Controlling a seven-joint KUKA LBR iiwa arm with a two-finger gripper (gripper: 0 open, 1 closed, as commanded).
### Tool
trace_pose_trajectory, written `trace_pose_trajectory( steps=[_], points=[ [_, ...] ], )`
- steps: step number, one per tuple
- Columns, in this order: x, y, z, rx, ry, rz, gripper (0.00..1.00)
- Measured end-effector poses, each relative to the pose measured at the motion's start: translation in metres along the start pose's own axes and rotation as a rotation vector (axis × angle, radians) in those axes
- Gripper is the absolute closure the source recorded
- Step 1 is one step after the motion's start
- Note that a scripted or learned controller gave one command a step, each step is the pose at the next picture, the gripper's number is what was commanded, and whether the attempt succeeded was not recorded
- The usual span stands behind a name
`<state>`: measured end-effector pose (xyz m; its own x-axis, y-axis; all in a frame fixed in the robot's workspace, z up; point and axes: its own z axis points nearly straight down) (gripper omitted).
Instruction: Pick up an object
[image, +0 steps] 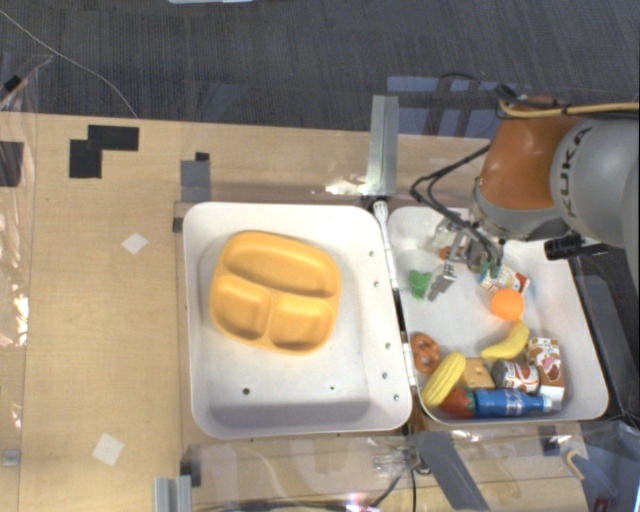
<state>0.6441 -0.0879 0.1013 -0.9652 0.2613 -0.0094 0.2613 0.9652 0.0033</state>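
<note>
My gripper (467, 268) hangs over the back of the right bin (590, 395), below the arm's orange band. Its fingers look spread, and I see nothing between them. A small green item (418, 283) lies just left of the left finger (441, 284). An orange ball (507, 305) sits a little to the front right of the gripper, with a small red-and-white item (516, 282) beside it. Toward the bin's front lie a banana (506, 343), a corn cob (443, 376), a brown pretzel-like piece (424, 350), a blue bottle (508, 404) and a red-and-white can (521, 376).
The left bin (215, 400) holds a large yellow divided plate (275, 290). A metal divider (393, 300) runs between the two bins. Black cables loop behind the arm at the back right. The right bin's objects crowd its front edge.
</note>
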Motion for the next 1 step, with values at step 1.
trace_pose_trajectory(
  steps=[1],
  points=[
    [-0.0002,0.0365,-0.0922,-0.003,-0.011,-0.008,0.0]
  ],
)
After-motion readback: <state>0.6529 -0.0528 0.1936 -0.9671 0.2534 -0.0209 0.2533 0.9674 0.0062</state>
